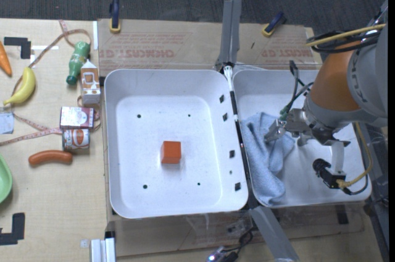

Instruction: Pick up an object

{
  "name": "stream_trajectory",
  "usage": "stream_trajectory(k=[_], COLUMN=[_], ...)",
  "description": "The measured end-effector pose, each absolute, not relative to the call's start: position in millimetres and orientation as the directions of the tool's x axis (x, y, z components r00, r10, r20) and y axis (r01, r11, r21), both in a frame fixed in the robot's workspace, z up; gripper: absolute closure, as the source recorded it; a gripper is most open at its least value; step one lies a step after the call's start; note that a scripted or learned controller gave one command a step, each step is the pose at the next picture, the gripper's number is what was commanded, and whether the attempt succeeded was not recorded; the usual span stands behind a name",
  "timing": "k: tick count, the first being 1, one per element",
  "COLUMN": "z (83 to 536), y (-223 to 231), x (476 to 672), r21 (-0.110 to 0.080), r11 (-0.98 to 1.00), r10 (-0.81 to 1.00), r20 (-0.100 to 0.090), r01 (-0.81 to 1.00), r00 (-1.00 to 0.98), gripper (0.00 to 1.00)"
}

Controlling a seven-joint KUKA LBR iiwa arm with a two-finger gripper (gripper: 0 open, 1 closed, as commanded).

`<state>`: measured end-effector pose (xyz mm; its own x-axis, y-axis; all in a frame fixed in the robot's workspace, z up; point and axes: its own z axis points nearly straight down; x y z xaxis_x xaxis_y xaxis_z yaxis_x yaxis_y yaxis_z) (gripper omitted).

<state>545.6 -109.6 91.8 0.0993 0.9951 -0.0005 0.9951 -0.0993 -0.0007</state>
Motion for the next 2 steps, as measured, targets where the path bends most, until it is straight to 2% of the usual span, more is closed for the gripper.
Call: stream_trajectory(k=[1, 2], z=[92.6, 92.6], y=[-164.0, -152.0], x=[554.0, 596.7], r21=[0.002, 0.002], r11=[0.365, 0.288], r10=[0.931, 0.958], r20=[-0.003, -0.002], r01=[0.931, 0.958], r00=[-0.365, -0.288], gripper=[0.00, 0.00])
